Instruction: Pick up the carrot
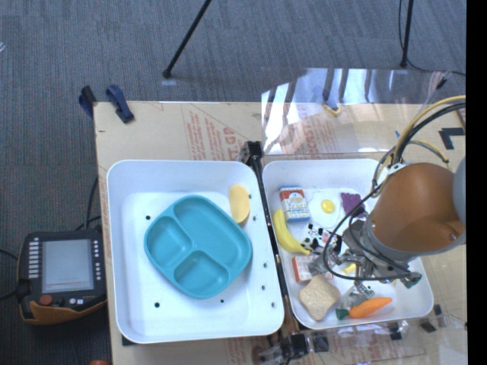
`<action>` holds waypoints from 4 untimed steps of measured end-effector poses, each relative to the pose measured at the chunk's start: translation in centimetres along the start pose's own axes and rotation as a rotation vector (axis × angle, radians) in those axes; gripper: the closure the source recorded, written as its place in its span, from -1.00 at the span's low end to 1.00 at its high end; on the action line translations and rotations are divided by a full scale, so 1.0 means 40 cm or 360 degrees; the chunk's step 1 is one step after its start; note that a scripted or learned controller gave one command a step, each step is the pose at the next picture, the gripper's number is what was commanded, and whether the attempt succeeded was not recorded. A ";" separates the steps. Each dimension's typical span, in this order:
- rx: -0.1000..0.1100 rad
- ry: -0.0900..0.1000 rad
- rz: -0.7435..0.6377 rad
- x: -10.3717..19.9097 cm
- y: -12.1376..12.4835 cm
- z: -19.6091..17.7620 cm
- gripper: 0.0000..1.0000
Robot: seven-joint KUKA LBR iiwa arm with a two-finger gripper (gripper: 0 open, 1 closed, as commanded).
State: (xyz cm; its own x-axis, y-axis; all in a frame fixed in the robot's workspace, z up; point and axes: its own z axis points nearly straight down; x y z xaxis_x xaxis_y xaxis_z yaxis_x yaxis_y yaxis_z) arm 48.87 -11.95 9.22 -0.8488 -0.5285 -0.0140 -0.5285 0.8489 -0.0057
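Currently hovering above the right shallow white bin (423, 295), two-finger gripper (364, 278), grip state impossible to tell. Just below it toward the front wall, small orange carrot with green top (368, 307), long axis running left-right, greens leftward.

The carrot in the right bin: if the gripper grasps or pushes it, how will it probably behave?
The carrot looks like smooth, rigid toy plastic, so probably stiff and light. Its tapered round body may roll or slip sideways between closing fingers. It lies near the right bin's front wall, beside the bread slice, limiting room.
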 end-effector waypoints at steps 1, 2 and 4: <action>-0.0002 -0.0012 -0.0678 0.031 -0.066 -0.001 -1.00; -0.0002 -0.0005 -0.1234 0.063 -0.073 0.005 -1.00; -0.0027 0.0003 -0.1956 0.045 -0.087 0.012 -1.00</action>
State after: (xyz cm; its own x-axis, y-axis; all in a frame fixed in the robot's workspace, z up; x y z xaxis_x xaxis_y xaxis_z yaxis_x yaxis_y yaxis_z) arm 49.20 -15.86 8.72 0.2132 -0.9770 -0.0072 -0.9770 -0.2132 -0.0012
